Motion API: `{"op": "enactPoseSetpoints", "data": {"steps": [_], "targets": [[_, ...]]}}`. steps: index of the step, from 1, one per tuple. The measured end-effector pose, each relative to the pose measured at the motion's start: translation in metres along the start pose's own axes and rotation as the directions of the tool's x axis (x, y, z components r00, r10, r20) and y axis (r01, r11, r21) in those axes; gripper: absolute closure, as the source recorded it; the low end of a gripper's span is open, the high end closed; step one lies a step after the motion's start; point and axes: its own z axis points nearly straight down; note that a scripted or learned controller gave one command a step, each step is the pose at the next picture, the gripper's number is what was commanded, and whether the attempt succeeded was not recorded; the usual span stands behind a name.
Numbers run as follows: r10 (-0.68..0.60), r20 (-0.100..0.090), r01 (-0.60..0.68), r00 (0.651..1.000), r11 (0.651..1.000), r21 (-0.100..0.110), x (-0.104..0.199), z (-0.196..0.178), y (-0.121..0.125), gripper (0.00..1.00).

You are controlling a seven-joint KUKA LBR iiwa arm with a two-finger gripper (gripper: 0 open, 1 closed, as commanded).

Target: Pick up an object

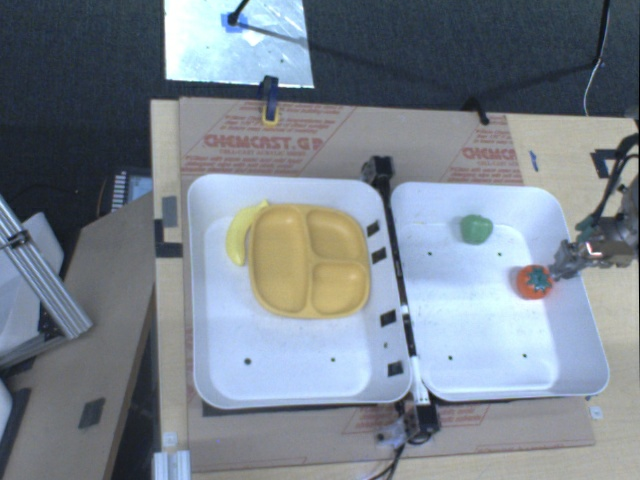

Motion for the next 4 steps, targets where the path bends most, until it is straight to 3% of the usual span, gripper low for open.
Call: {"op": "enactPoseSetpoints", "data": {"steps": [2, 4], "targets": [[-0.005, -0.004, 0.005, 1.000, 1.000, 0.002, 0.105, 0.007, 0.055, 1.00], [-0.004, -0.004, 0.004, 1.000, 1.000, 0.003, 0.199, 0.013, 0.086, 1.00]]}}
